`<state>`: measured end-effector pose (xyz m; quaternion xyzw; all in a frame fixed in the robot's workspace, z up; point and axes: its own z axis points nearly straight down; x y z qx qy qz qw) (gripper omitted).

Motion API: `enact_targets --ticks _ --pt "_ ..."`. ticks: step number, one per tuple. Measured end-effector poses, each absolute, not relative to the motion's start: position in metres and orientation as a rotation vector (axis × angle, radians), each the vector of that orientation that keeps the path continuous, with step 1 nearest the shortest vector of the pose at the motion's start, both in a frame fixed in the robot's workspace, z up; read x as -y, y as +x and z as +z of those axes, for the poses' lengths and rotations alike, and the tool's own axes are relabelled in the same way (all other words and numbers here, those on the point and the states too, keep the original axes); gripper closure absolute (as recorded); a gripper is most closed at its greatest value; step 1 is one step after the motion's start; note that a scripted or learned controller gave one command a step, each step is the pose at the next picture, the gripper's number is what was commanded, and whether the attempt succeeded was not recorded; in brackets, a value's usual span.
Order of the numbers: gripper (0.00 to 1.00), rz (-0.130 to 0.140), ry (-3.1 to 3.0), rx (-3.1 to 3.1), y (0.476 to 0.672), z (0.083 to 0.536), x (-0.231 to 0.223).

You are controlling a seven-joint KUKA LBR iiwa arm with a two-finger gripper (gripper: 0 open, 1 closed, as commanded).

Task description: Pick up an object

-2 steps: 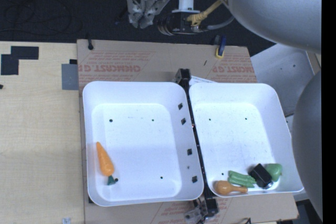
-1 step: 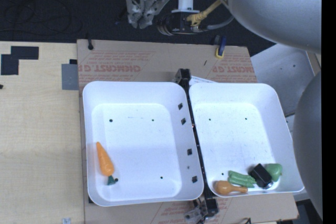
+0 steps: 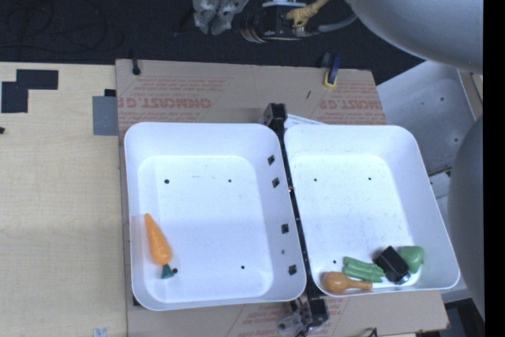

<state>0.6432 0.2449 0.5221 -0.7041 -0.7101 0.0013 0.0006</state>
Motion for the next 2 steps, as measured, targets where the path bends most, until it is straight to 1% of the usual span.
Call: enact_targets --ticks 1,2 --pt "1.0 0.004 -2.209 2.232 0.6432 0.5379 -0.245" --pt "1.0 0.008 -2.203 2.236 0.6431 0.5367 -0.2454"
